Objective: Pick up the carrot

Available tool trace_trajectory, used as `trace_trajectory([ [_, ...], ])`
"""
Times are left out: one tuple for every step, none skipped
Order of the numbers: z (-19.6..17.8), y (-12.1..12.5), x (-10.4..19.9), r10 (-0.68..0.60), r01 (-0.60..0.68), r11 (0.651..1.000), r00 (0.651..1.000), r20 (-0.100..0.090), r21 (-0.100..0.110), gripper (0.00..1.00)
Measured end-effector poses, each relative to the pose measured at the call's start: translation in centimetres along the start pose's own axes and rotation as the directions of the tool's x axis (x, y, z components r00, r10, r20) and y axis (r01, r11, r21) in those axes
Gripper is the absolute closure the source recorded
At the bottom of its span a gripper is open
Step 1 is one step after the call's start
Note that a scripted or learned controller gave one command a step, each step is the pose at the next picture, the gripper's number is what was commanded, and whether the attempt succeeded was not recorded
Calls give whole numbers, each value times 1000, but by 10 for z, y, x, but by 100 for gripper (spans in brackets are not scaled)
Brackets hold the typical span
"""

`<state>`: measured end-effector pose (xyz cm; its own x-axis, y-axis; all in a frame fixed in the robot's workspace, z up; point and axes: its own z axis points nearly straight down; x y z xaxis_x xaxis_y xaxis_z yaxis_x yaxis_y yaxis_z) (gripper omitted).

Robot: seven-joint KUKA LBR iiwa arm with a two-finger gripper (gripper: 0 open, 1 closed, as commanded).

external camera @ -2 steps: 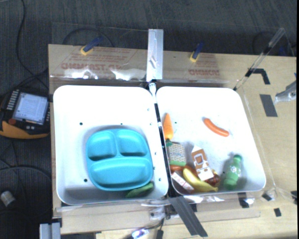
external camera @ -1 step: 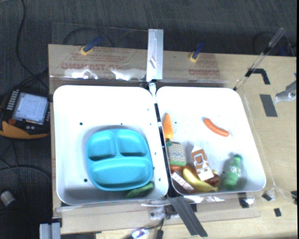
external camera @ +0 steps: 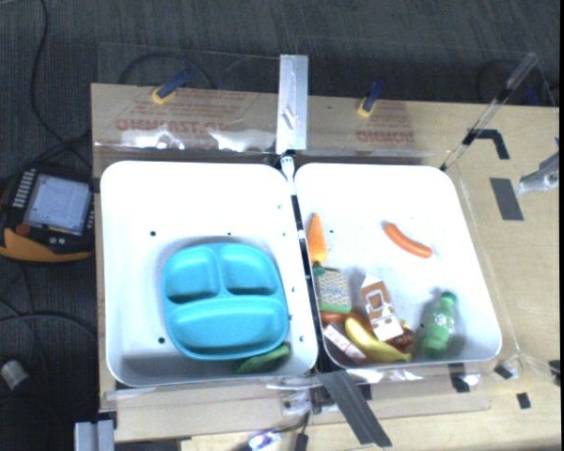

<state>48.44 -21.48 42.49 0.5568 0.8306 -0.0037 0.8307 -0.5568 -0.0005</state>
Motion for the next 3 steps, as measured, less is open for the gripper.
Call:
trace_trajectory([
  [-9, 1, 0, -1, 1, 1000, 1000, 4, 1, 100],
  [-9, 1, 0, -1, 1, 1000, 1000, 4, 1, 0],
  [-9, 1, 0, -1, 1, 1000, 1000, 4, 1, 0],
])
